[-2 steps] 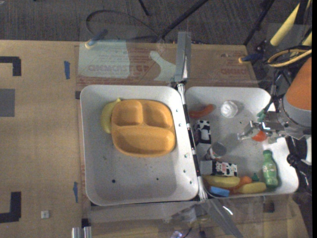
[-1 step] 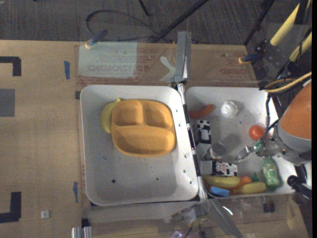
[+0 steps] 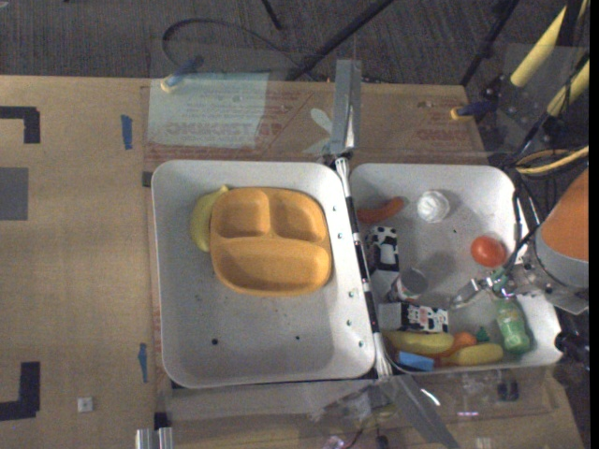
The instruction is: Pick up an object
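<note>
Pincer [image 3: 489,286] low inside the right bin [image 3: 449,181], just above the green bottle [image 3: 511,327] and below the red ball [image 3: 488,250]; grip state impossible to tell. Bottle lying at the bin's near-right corner.

Blue tape [image 3: 126,131] on wooden bench [image 3: 75,279]

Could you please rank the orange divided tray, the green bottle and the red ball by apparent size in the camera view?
1. orange divided tray
2. green bottle
3. red ball, only slightly smaller than the bottle
</note>
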